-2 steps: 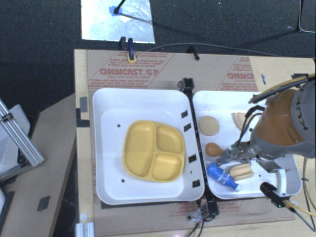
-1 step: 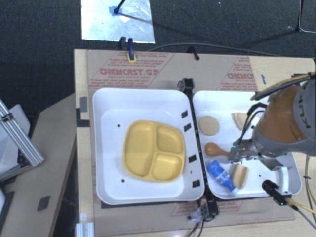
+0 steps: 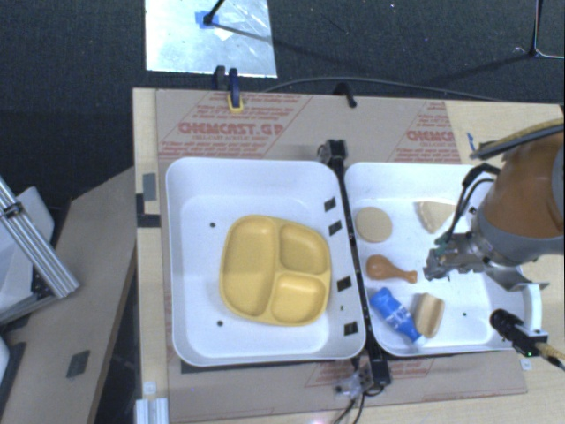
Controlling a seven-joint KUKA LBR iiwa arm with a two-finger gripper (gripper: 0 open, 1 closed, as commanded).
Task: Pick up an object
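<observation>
Tabletop comes first as the broadest thing in view, covered by a brown sheet with red lettering, and on it sit two shallow white bins side by side. The left bin carries a yellow divided plate lying flat near its middle. The right bin holds the small things any of which could serve the task: a round tan disc toward the upper left, a pale wedge-shaped piece near the upper middle, a brown drumstick-shaped toy just below the disc, a blue packet near the lower edge, and a pale bread-like slice just beside the packet.

The grey and orange arm reaches in from the right and bends down over the right bin. Its end effector hangs low just to the right of the drumstick toy's thin end and above the bread-like slice — near both, though I cannot say it touches either. The dark tip is too small and murky to judge, so whether it stands apart or together cannot be told, and nothing can be seen caught in it.

As a judgement, the task is in its approach stage: the arm is placed over the pile of candidates, but no object is lifted, all five lie on the bin floor — the grasp and the raise are yet to come
</observation>
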